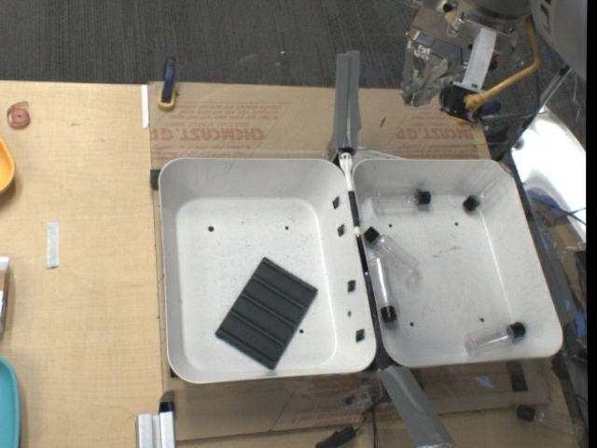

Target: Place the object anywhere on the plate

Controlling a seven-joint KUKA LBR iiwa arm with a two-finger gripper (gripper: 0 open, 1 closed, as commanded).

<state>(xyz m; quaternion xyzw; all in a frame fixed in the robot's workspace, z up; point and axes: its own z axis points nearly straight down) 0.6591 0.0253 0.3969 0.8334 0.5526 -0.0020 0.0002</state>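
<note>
A black ridged rectangular plate (268,312) lies tilted on the floor of the left bin (187,250), toward its front. Several clear tubes with black caps lie in the right bin (466,259): one near the left wall (390,253), a long one along that wall (381,287), one at the back (403,199), one at the front right (492,340). My gripper (422,75) hangs high above the cardboard behind the right bin's back left corner, well apart from the tubes and the plate. Nothing shows in its grasp.
Cardboard (252,119) lies under and behind both bins. A blue clamp (168,80) stands at its back left corner. A yellow cable (508,80) loops beside the wrist. A metal divider post (346,101) rises between the bins at the back.
</note>
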